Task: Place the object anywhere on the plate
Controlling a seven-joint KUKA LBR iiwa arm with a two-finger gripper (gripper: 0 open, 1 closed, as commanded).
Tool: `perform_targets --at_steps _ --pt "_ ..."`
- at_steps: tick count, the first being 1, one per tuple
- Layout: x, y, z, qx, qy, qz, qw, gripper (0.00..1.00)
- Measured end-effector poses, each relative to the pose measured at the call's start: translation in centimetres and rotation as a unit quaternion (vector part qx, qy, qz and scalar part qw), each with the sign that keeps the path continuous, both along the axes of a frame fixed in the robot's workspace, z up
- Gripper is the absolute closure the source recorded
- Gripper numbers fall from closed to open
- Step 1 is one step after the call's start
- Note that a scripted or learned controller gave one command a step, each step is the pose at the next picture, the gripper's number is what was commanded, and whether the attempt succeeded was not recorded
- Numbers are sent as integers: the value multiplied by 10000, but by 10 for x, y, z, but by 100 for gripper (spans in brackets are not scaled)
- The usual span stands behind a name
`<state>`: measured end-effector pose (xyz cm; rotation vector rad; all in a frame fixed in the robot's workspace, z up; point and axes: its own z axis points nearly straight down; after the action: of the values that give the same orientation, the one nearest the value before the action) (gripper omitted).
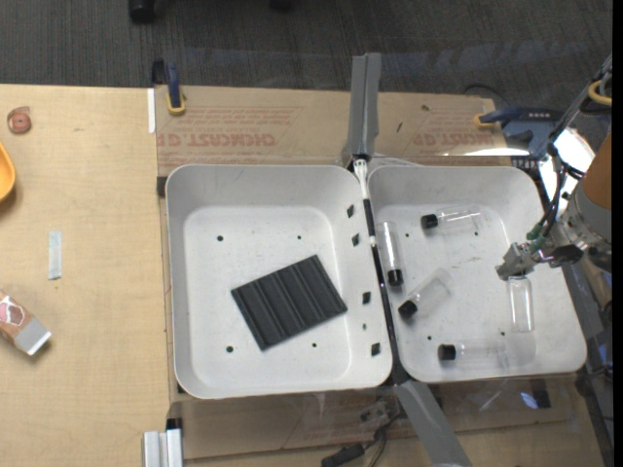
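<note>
Clear plastic is what I see most in the right bin [545, 353]: several small tubes with black caps lie there on the white floor. From my screen, the gripper [517, 266] hangs over the right side of this bin, and under it one clear tube [522, 305] stands nearly vertical in the picture, its upper end touching or just below the fingertips. I cannot tell if the fingers are apart or together (they are small and blurred at this angle), and I also cannot tell if the tube is really between them.

Other tubes are spread to the left of the gripper: one near the top of the bin [450, 221], one along the divider [390, 254], one in the middle [422, 297], and one near the bottom edge [477, 354].

In the left bin [190, 358] I see the plate [289, 301], a dark ribbed rectangle, lying flat and turned a little. It is well apart from the gripper, across the divider between both bins.
</note>
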<state>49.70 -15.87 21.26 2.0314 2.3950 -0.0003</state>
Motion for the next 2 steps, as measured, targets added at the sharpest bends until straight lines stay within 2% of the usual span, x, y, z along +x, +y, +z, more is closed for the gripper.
perform_targets --at_steps 1,2 --pt "49 65 -9 -4 17 -582 9983 100" --pt "150 101 -22 -9 11 87 10000 100"
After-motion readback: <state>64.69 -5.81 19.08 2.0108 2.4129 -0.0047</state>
